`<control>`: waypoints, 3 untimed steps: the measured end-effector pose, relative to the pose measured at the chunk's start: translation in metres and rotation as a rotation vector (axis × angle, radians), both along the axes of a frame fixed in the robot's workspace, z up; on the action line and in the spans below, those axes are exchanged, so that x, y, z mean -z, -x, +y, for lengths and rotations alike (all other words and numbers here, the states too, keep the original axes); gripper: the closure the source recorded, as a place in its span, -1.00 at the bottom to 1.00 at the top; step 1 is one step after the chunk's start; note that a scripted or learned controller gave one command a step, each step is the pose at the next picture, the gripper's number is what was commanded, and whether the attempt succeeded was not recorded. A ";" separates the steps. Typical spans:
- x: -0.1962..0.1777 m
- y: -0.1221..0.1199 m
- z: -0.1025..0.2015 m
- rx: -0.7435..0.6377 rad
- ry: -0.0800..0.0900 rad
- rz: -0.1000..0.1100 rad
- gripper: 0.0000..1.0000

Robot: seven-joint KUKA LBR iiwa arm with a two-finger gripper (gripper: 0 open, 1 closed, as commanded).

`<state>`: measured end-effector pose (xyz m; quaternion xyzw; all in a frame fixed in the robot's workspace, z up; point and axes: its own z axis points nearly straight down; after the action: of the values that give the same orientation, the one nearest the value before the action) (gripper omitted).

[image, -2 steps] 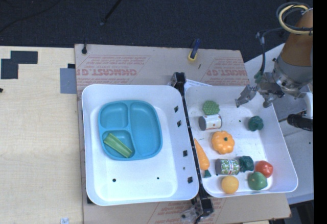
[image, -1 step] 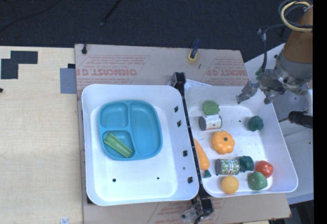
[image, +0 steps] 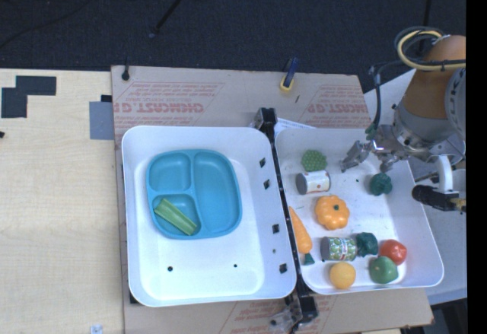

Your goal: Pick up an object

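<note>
My gripper (image: pixel 370 159) hangs over the upper part of the right bin (image: pixel 426 241), with its two fingers spread and nothing between them. Just below its right finger a dark green lump (image: pixel 380 185) lies on the bin floor. To the left of the gripper are a green broccoli-like piece (image: pixel 313 160) and a small grey can (image: pixel 313 182) on its side. Lower down lie an orange pumpkin (image: pixel 332 211), a carrot (image: pixel 300 230), a small jar (image: pixel 338 249), a red tomato (image: pixel 393 250), a green fruit (image: pixel 383 270) and a yellow lemon (image: pixel 342 275).
The left bin (image: pixel 144 264) holds a blue divided plate (image: pixel 217 195) with a green pod (image: pixel 176 216) in its lower-left compartment. A black clip divider (image: pixel 268 173) joins the two bins. The arm's grey wrist and orange band (image: pixel 437 66) stand at the right.
</note>
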<state>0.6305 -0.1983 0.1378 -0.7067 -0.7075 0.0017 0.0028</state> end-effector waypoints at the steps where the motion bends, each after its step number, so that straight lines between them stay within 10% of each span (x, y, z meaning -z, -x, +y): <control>1: 0.053 0.000 0.003 -0.003 0.001 -0.002 -1.00; 2: 0.040 -0.001 0.002 -0.005 0.001 -0.004 1.00; 3: -0.023 0.002 -0.003 0.003 0.003 -0.010 1.00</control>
<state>0.6290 -0.2012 0.1610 -0.7077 -0.7065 -0.0007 -0.0017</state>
